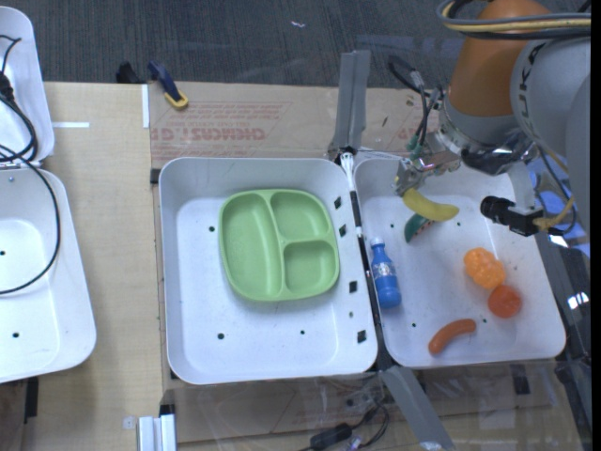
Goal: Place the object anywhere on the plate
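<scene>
Banana [431, 207], right bin's far end: light, stiff, smooth; best gripped mid-length. Gripper [414, 172] just above it, finger state indiscernible. Plate [279, 243] left.

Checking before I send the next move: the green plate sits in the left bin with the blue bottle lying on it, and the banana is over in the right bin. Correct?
Not quite. The camera view shows the blue bottle in the right bin, lying along its left wall, not on the green plate. The plate does sit in the left bin, and the banana is in the right bin.
</scene>
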Motion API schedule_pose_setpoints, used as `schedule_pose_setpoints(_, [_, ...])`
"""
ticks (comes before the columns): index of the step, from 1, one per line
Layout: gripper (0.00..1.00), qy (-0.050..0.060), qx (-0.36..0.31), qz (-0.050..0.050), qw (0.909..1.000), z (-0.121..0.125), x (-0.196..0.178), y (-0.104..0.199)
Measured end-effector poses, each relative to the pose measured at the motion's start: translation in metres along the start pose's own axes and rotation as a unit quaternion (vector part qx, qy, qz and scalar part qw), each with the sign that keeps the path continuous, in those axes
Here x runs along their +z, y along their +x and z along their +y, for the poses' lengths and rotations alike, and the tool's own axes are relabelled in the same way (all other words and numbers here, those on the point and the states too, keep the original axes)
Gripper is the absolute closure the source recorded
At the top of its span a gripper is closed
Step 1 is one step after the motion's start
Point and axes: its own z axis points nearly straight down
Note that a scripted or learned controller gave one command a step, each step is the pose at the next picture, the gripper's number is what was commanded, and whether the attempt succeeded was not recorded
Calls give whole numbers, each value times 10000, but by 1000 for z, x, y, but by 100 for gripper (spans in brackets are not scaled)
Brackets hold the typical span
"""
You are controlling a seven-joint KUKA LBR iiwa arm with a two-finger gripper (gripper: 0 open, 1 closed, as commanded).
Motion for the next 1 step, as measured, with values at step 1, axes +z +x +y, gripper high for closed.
schedule_pose_setpoints(1, [100, -10, -1254, 3, 9921, -4, -1, 63])
